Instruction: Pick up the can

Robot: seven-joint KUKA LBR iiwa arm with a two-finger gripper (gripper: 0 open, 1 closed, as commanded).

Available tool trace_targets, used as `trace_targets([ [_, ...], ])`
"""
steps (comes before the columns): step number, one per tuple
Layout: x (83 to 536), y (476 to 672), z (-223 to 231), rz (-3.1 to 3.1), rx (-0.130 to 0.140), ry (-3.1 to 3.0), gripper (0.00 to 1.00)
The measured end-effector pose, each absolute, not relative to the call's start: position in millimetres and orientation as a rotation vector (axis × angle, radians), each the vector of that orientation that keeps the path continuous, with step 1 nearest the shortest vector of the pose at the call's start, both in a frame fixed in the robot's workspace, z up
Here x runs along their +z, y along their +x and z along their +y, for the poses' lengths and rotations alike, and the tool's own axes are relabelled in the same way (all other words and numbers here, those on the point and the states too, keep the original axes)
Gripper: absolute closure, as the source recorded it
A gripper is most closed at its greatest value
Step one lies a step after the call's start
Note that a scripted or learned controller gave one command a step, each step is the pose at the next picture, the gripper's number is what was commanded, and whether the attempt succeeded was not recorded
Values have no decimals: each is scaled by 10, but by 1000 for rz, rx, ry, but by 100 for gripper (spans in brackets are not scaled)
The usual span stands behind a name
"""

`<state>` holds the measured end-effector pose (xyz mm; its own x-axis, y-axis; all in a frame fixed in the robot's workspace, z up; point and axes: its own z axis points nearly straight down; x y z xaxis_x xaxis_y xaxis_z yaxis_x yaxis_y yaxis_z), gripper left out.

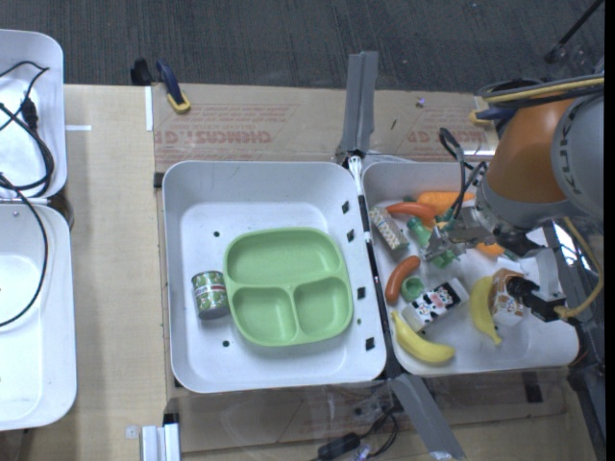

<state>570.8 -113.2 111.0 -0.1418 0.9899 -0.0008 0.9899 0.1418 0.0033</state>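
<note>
So the small green-labelled metal can (209, 294) sits way off at 9 o'clock from the hand (444, 243); can't tell if it's clenched.

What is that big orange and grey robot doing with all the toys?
The robot arm is reaching in from the right, with its claw low over the right bin. That bin is crowded with toy food: bananas, a hot dog and a carrot. Its job is to pick up the can, but the can lies over in the left bin, beside the green divided plate. So the claw is nowhere near the can right now.
</note>
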Motion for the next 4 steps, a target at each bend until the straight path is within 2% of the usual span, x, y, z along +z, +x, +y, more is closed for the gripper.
trace_targets([
  [1, 1112, 5710, -1133, 2371, 3, 2055, 0],
  [2, 936, 5253, -1152, 2252, -3, 2194, 0],
  [3, 918, 5236, -1224, 2216, 0, 2229, 0],
  [4, 1000, 5234, -1238, 2212, -2, 2233, 100],
])
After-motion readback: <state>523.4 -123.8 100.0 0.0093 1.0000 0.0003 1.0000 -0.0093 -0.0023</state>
